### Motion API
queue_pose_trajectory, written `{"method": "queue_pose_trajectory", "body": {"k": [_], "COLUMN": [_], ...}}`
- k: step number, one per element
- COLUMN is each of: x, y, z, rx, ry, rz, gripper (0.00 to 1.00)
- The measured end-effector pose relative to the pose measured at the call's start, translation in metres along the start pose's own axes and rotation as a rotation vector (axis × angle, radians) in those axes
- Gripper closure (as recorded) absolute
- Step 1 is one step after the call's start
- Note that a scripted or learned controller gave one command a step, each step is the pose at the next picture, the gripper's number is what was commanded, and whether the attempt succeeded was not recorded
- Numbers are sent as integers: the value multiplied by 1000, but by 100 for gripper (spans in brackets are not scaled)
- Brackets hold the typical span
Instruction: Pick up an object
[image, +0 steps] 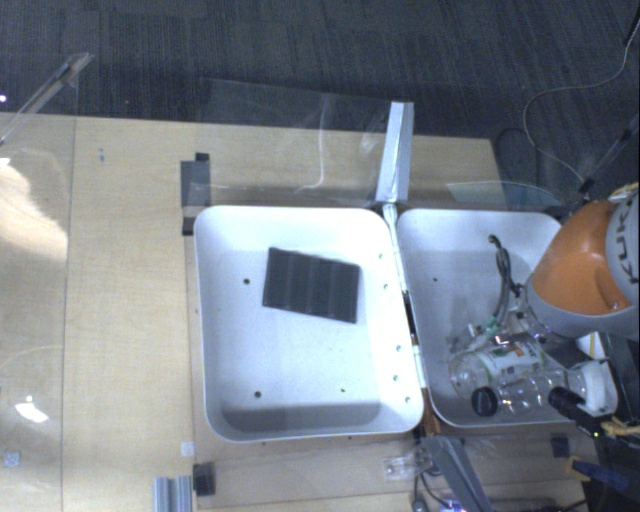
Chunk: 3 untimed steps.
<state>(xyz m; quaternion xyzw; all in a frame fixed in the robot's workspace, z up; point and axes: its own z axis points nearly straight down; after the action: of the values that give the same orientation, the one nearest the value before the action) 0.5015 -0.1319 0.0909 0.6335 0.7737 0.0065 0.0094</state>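
Note:
A flat dark grey rectangular pad (311, 285) lies in the left white bin (300, 420), toward its back, a little askew. My gripper (482, 358) is down in the right white bin (440, 270), near that bin's front edge, with the orange-banded wrist (585, 270) above it. It is well apart from the pad, across the wall between the two bins. Glare and clear parts around the gripper's tip hide what, if anything, lies under it.
A clear plastic sheet and a metal upright (396, 150) stand behind the bins. Wooden bench top (100, 300) stretches to the left. Cables and brackets crowd the bench's front right corner (450, 480).

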Motion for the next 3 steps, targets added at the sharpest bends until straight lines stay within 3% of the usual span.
{"method": "queue_pose_trajectory", "body": {"k": [1, 2, 3], "x": [12, 14, 9], "y": [86, 113, 52], "z": [3, 4, -37], "rx": [7, 8, 16], "ry": [3, 3, 6], "rz": [35, -201, -208], "gripper": [0, 0, 0]}}
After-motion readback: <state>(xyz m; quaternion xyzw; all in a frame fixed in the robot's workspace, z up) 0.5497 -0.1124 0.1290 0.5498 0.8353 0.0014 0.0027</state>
